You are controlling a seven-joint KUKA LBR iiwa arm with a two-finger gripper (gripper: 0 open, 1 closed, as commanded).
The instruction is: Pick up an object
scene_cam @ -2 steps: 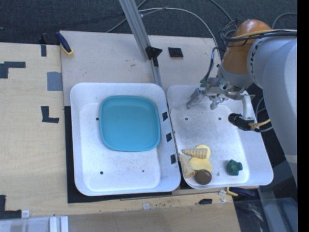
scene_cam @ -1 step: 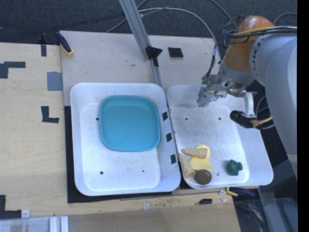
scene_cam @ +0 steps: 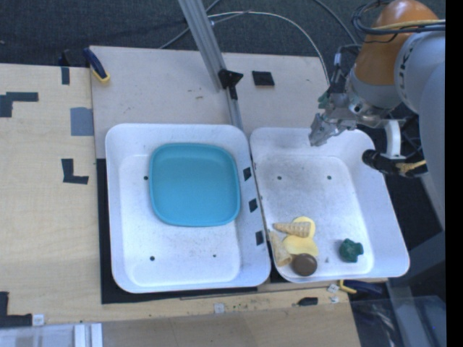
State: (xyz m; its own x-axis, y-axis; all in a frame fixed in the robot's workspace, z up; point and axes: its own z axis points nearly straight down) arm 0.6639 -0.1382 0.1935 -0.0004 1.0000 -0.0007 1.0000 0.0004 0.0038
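Lying cone (scene_cam: 291, 228) — tip pointing left

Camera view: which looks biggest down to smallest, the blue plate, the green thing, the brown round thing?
1. Blue plate, far the largest.
2. Brown round thing.
3. Green thing.
The last two look nearly alike, so their order is unsure.

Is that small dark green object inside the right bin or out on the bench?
Inside: the small dark green object lies on the right white bin's floor, near its front right corner.
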